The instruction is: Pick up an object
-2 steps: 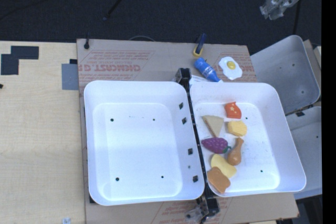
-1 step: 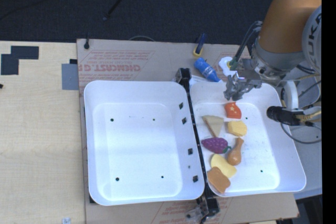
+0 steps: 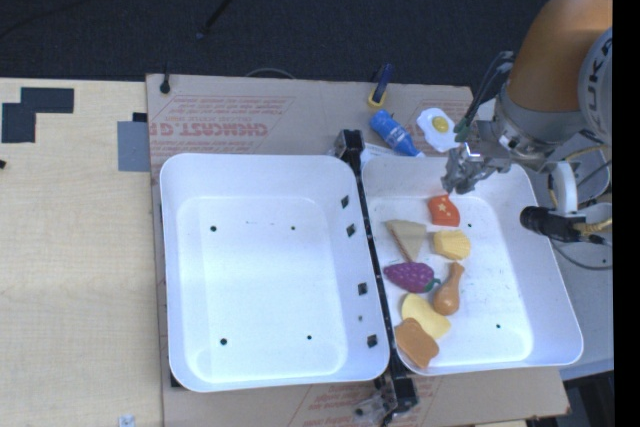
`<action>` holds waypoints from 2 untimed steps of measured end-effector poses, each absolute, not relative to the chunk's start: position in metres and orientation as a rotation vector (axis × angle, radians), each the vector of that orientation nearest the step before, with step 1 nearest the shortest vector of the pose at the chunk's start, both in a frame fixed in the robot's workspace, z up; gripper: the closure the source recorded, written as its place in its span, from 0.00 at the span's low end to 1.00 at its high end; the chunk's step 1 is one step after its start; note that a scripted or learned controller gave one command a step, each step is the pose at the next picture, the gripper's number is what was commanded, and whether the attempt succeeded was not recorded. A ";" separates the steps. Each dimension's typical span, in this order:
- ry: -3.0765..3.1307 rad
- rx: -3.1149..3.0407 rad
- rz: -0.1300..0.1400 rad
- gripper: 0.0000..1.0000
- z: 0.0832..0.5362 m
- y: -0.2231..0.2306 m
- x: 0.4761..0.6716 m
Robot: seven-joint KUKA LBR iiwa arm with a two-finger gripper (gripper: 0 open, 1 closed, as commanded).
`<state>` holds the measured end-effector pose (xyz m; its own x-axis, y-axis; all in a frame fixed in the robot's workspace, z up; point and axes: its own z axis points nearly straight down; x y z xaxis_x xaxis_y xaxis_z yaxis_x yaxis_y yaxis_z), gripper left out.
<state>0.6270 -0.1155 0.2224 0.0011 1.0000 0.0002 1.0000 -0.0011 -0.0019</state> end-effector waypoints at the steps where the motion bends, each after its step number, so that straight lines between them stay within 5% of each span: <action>1: -2.229 -2.222 -0.008 1.00 0.352 -0.065 0.645; 2: -2.230 -2.229 -0.016 1.00 0.549 -0.055 0.644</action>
